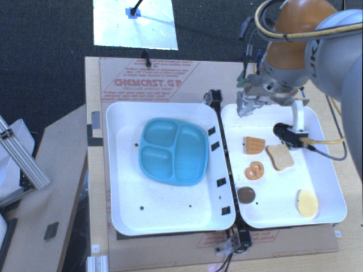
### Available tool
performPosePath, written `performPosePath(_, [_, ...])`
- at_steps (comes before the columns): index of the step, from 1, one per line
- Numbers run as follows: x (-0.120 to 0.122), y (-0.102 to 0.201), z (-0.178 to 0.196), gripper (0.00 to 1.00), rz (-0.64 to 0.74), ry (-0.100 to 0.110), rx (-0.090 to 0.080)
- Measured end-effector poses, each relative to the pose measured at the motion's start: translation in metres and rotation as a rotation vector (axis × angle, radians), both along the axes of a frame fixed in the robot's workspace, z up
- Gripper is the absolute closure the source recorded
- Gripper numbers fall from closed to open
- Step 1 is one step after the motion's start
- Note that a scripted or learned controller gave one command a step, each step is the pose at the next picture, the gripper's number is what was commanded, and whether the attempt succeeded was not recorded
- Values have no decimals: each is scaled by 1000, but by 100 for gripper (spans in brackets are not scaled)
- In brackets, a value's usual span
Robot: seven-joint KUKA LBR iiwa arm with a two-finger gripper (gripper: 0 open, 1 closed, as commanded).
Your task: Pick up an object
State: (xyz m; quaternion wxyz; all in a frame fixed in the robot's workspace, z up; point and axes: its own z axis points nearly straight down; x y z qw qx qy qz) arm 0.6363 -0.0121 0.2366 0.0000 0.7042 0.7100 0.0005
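— Where the grey arm with its orange band (295, 24) reaches in over the far right corner of the bench, what do we see beneath it?

— We see the two shallow white bins side by side: the left bin (127, 208) and the right bin (329, 208). The two-finger gripper (248, 105) hangs over the far left corner of the right bin, and we find nothing between its fingers; whether they stand open or closed we cannot tell.

— And the largest thing in the bins?

— The sky-blue plastic plate with three compartments (173, 151), lying flat in the middle of the left bin, toward its right edge.

— What lies in the right bin?

— We count five small pieces, none touched by the gripper. A tan slice shaped like bread (280, 156) sits near the centre; a pale yellow oval piece (307, 203) lies near the near right corner; an orange wedge (254, 145) rests left of the slice; an orange pretzel-shaped piece (254, 170) is just nearer than the wedge; a brown round disc (246, 195) lies by the left edge, nearest us.
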Motion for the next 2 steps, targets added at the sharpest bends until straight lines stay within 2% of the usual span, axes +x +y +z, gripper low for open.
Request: performPosePath(2, [-21,100,-21,100,2,1,1])
